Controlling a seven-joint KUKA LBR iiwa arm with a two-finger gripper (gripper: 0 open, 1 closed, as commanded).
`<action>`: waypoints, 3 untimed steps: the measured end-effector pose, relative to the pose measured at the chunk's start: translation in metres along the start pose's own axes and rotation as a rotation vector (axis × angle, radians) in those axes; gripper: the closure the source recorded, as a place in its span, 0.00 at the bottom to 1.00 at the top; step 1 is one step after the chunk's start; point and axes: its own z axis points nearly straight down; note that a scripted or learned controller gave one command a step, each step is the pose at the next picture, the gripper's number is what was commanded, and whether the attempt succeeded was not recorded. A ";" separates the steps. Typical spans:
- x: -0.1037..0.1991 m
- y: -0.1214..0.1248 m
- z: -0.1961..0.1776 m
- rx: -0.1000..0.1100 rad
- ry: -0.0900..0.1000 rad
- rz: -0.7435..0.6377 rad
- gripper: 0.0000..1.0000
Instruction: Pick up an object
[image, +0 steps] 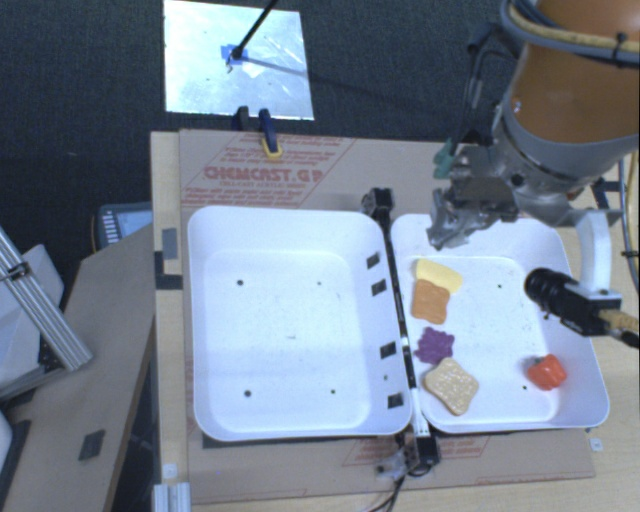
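The tool (446, 236) hangs over the upper left corner of the right bin (492, 325), right of centre in the frame, just above the bin's far rim. At this slant I cannot tell whether it is apart or together, and nothing is seen held in it. 5 small things lie in that bin. 4 of them run in a loose column down its left side: a yellow piece (439, 274), touching or slightly overlapping an orange piece (430, 301) below it, then a purple piece (434, 345), then a tan cracker-like piece (451, 386) nearest the bottom of the frame. A red-orange lump (546, 372) sits well apart, toward the bin's lower right.

The yellow piece is closest to the tool, just below it in the frame, so it looks the natural target. Because it meets the orange piece, a grasp along that shared edge would likely catch both or push 1 away; closing across the yellow piece's free sides seems safer. All 4 column pieces look flat, so the descent probably has to reach almost to the bin floor, centred over the piece. The column also lies near the bin's left wall and the black clips (378, 289) on the seam with the left bin (280, 325), which leaves little room on that side. The red-orange lump, standing alone and looking thicker, would be the easier fallback.
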 end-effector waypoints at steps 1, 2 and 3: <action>0.099 0.026 0.105 0.013 -0.002 -0.004 1.00; 0.154 -0.001 0.097 0.004 0.001 -0.003 1.00; 0.148 0.000 0.307 0.019 -0.008 0.008 1.00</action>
